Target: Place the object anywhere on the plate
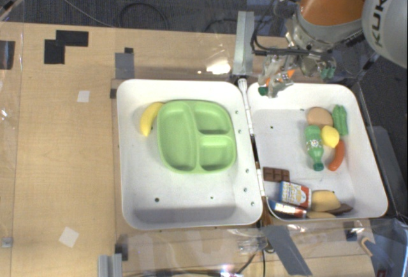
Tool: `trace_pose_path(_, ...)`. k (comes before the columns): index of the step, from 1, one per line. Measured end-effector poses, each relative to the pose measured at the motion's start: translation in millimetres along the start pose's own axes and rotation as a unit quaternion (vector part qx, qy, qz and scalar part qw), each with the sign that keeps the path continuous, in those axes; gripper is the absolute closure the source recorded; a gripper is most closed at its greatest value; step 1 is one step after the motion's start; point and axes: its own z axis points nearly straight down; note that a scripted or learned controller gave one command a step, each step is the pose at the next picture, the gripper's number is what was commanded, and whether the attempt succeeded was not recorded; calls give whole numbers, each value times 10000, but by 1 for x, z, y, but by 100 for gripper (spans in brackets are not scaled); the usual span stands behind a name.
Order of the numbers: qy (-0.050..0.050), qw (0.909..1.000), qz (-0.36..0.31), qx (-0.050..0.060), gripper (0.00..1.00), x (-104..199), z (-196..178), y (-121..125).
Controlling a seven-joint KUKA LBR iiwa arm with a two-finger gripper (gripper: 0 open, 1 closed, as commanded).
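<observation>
One banana [149, 118] beside plate [191, 135] left edge; gripper [275, 83] over right bin [280, 142] top-left corner.

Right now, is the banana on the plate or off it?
Off. The banana lies on the left bin's floor, against the outer left rim of the green plate; none of the plate's compartments holds it.

There were two white bins [127, 205], one green plate [194, 135], one banana [150, 117] and one green bottle [313, 147].
</observation>
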Motion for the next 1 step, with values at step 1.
trace_pose_path(1, 36, 9986, 519, -19, 100, -18, 71, 88)
